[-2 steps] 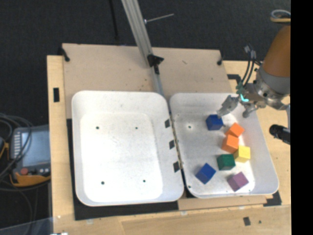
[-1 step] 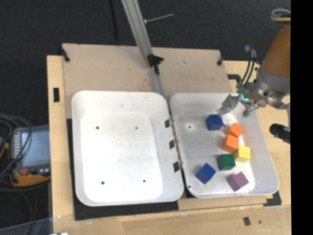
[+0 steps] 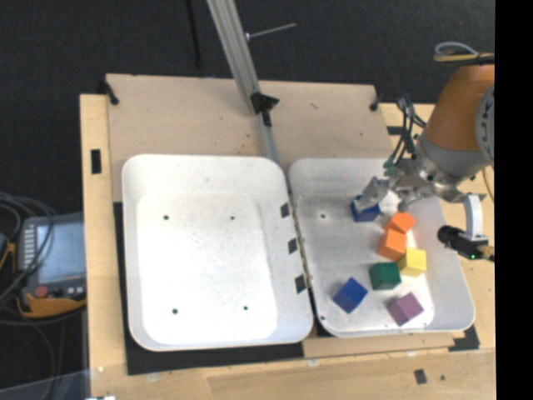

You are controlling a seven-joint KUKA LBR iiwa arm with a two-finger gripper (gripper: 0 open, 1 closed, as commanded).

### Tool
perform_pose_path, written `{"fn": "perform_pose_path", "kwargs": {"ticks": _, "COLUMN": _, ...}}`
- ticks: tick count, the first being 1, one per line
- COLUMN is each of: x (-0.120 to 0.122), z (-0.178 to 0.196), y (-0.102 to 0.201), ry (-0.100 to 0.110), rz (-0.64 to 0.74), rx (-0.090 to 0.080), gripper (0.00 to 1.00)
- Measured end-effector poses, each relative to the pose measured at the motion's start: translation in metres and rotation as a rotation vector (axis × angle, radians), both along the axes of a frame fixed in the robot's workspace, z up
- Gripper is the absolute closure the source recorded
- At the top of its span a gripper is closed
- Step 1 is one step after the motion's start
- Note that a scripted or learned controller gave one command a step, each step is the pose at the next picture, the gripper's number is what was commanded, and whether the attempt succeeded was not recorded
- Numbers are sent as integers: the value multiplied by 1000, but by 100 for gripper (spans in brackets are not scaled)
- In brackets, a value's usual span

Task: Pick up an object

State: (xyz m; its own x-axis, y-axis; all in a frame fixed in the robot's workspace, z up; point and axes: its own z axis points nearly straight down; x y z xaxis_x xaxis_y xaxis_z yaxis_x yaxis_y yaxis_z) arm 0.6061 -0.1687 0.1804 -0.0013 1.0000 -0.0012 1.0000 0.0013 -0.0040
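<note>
In the right bin [image 3: 329, 248] lie several coloured blocks. A small blue block [image 3: 365, 212] sits in the bin's upper middle, directly under the tip of my gripper [image 3: 376, 199], which reaches down from the right. Whether the block is held I cannot make out. Just right of it are two orange blocks [image 3: 402, 222] [image 3: 392, 244], one below the other. Lower down lie a yellow block [image 3: 414, 262], a green block [image 3: 385, 275], another blue block [image 3: 351, 294] and a purple block [image 3: 405, 307].
The left bin [image 3: 150, 182] stands beside the right one, a low divider between them. A slanted metal pole [image 3: 241, 65] rises from behind the bins. The arm's orange band [image 3: 458, 107] hangs over the right bin's far right corner.
</note>
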Motion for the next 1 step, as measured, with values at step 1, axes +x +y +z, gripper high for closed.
{"fn": "perform_pose_path", "kwargs": {"ticks": 1, "x": 4, "z": -43, "y": 0, "ry": -1, "rz": -1, "rx": 0, "gripper": 0}}
